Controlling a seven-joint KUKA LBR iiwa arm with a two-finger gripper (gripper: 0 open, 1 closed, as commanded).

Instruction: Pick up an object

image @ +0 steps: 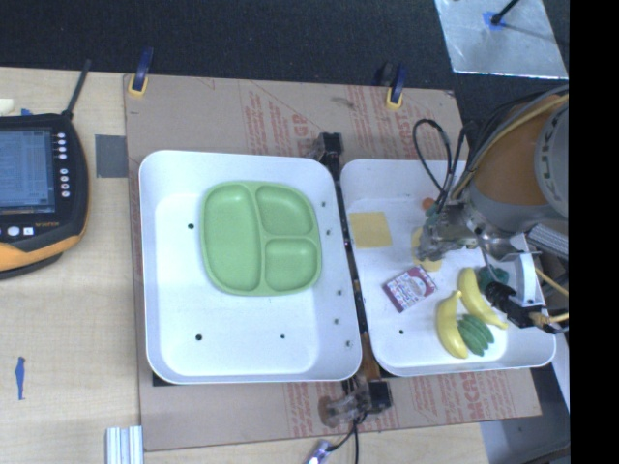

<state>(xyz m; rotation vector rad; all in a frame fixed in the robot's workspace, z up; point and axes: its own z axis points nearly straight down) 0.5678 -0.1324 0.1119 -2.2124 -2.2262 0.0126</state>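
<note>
Gripper [432, 245] sits low in the right bin [387, 356] near its middle, grip state unreadable, so best practice seems to be a straight descent onto one item, the purple packet [409, 287] just beside it, avoiding bananas [466, 312] by the right edge.

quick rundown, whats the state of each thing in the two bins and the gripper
green divided plate: lying flat in the left bin, compartments bare
yellow square: flat on the right bin floor, untouched
small purple packet: lying flat, tilted
bananas: lying near the bin's right corner, with a green item on top
gripper: lowered into the right bin, nothing seen held
</note>
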